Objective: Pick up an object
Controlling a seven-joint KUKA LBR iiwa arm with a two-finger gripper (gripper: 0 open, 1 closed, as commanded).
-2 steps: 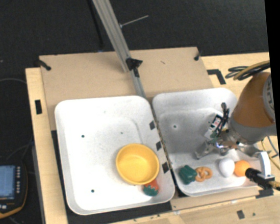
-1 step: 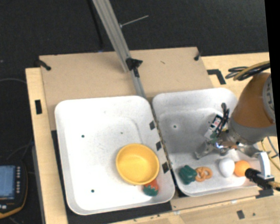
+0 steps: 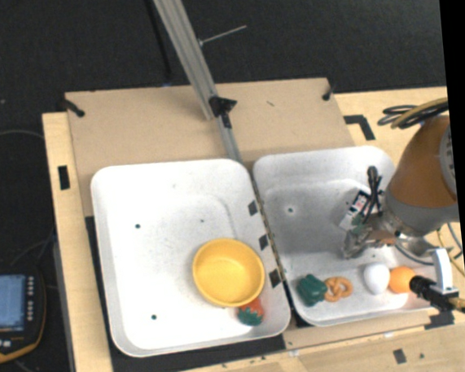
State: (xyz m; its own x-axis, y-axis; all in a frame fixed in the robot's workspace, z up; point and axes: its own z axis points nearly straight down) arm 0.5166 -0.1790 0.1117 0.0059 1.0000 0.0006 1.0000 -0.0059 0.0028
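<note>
From the overhead camera, I read the near edge of the bench first. One small red and green object point(image 3: 250, 313) lies at the near rim of the left bin point(image 3: 135, 198), touching the near side of one yellow bowl point(image 3: 228, 271).

The right bin point(image 3: 298, 183) holds four small items in a row along its near wall: one dark green object point(image 3: 311, 290), one orange pretzel-shaped piece point(image 3: 337, 288) just beside it, one white egg-shaped object point(image 3: 376, 278), and one orange ball point(image 3: 402, 279) at the right end.

I count two bins, side by side and touching. The gripper point(image 3: 357, 241) hangs low over the right bin, just behind the row, nearest the white object. Nothing shows between its fingers; whether they are spread or clenched I cannot tell.
</note>
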